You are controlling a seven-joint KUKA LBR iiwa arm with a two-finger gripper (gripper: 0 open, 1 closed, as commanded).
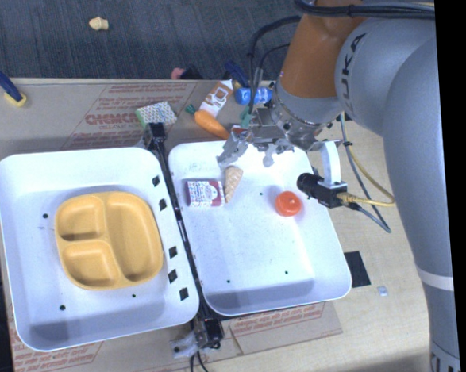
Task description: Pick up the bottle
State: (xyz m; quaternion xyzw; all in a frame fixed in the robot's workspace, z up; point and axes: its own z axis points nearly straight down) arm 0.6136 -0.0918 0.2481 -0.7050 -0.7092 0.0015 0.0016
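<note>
The bottle [216, 99], small, white and orange, lies on its side on the cardboard behind the right bin [256, 291], outside it. My gripper [251, 153] hangs over the far edge of the right bin, below and to the right of the bottle and apart from it. Its fingers [232, 150] are spread open with nothing between them. An ice-cream cone toy [232, 179] lies just under the left finger.
An orange carrot-like piece [210, 124] lies next to the bottle. The right bin also holds a red and white packet [202, 192] and a red ball-like toy [288, 203]. A yellow divided plate [108, 238] sits in the left bin. A green patterned item [156, 113] lies behind it.
</note>
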